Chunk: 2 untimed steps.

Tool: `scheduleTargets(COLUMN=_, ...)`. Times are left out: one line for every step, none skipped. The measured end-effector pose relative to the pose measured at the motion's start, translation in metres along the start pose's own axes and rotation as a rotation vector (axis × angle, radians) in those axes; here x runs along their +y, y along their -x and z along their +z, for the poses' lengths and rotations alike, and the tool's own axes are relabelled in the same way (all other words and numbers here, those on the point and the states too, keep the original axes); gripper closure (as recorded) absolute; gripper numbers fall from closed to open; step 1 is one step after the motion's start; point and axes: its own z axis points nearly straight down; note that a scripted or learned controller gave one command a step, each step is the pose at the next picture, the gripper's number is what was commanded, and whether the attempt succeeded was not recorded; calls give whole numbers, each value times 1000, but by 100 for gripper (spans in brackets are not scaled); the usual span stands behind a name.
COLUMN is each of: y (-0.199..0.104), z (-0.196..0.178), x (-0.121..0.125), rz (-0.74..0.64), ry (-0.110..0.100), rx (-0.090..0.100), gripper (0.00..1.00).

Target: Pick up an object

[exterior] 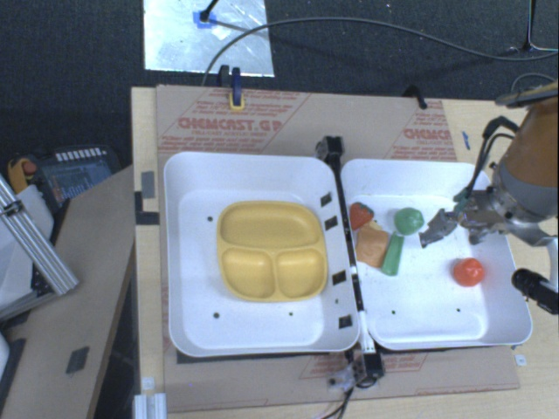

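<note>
Now, over the right bin (410,330), arm (533,160) reaching in from its right edge. Fingers (434,230) apart, empty, just beside green toy (403,225) near the left wall. Better lowered squarely astride it before closing.

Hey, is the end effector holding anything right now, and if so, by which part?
Nothing is held. The end effector hovers over the right bin, beside the green toy, with nothing between its fingers.
</note>
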Motion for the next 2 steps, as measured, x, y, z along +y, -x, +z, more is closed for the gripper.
scheduleTargets(y=0, z=-6, x=2, rz=-3, ry=13, rx=-2, gripper=0)
scheduleTargets(y=-8, z=42, x=8, rz=-2, ry=8, rx=-1, gripper=0)
